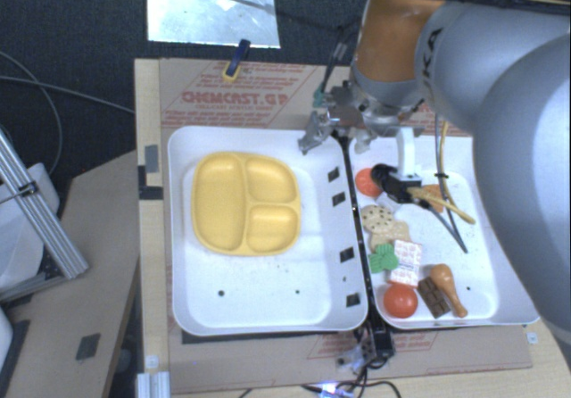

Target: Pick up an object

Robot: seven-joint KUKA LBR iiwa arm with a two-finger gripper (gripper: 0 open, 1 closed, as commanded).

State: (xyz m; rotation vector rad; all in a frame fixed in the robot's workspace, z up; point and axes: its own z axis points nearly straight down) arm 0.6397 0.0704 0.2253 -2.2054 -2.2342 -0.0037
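I see claw [357,133] up over bin edge, can't tell if open. Nothing in it that I see. Toy food [401,249] sits in right bin [482,298]. Pick not done.

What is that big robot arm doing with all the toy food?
The grey robot arm reaches in from the right, trying to pick something up. Its claw hangs over the far edge where the two white bins meet, and nothing shows in it. The left bin holds a yellow divided plate. The right bin holds a pile of toy food, like a red tomato, a cookie and a drumstick.
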